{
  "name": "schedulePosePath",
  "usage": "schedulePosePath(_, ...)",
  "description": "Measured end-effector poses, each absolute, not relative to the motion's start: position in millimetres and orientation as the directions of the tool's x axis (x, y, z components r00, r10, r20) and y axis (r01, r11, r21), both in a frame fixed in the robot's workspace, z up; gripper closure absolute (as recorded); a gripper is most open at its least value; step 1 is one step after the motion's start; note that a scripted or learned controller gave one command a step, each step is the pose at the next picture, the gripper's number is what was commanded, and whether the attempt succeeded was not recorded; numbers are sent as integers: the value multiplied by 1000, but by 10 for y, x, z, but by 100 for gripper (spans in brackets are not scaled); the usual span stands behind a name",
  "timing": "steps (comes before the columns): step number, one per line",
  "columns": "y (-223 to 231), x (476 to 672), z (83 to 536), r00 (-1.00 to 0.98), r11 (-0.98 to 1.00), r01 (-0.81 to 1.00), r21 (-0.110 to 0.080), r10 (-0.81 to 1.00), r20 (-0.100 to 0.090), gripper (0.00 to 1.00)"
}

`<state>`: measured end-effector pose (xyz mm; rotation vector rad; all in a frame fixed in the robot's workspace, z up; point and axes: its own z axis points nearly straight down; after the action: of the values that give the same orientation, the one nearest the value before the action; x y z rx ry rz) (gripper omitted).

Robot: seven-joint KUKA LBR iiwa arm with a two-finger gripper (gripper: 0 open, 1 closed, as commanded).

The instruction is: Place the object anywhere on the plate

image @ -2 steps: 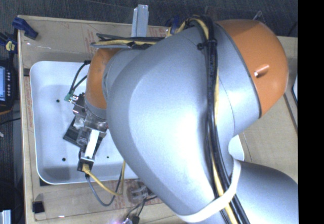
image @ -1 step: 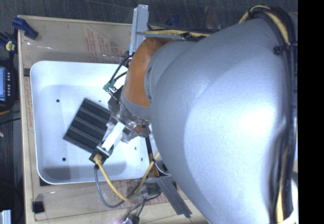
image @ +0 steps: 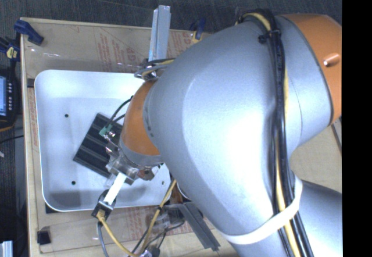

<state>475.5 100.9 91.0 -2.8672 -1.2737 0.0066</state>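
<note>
We see the arm (image: pixel 232 134) covering most of the frame, wrist down over the left bin (image: pixel 52 134). Gripper is hidden behind the wrist, so we can't tell its state. Dark ribbed flat object (image: pixel 93 145) lies tilted on the bin floor, lower left, partly under the wrist. Prob. stiff, light, thin; we'd pinch across its narrow width. Plate not identifiable.

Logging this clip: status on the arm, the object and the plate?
Gripper low over the left bin, fingers hidden. Black ridged object flat on the bin floor beneath it. Arm covers the right bin.
</note>
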Motion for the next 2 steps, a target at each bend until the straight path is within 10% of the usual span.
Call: schedulePosePath(2, 663, 4767, 3479, 415, -415, 910, -2, 910, 2, 100)
